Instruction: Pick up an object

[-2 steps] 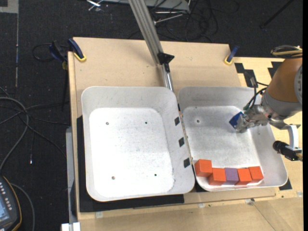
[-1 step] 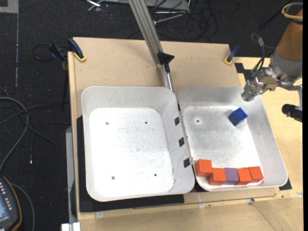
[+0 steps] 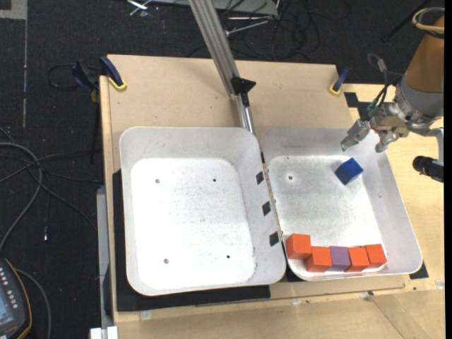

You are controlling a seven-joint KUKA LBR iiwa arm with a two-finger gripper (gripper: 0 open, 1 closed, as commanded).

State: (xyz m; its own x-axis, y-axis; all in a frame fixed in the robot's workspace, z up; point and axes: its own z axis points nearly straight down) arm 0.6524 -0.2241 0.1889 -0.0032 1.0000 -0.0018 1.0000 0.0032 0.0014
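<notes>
- Gripper (image 3: pixel 367 140) is hovering over the far right part of the right bin (image 3: pixel 395 210), jaws standing apart with nothing between them
- Blue cube (image 3: pixel 349 171) is lying loose on the bin floor just below the jaws in the picture and a little left of their midline — apart from both fingers, turned corner-on to them
- Row of blocks is sitting well away from the jaws against the near wall: orange block (image 3: pixel 299 245), three more orange ones and a purple block (image 3: pixel 340 258), packed touching
- Left bin (image 3: pixel 134 154) is lying well off to the jaws' left
- Risk, as judged: dropping straight down is likely landing one finger on the cube's top, or the skewed faces are letting it twist and skid out — the offset and rotation being the cause
- Packed row is leaving no finger room
</notes>
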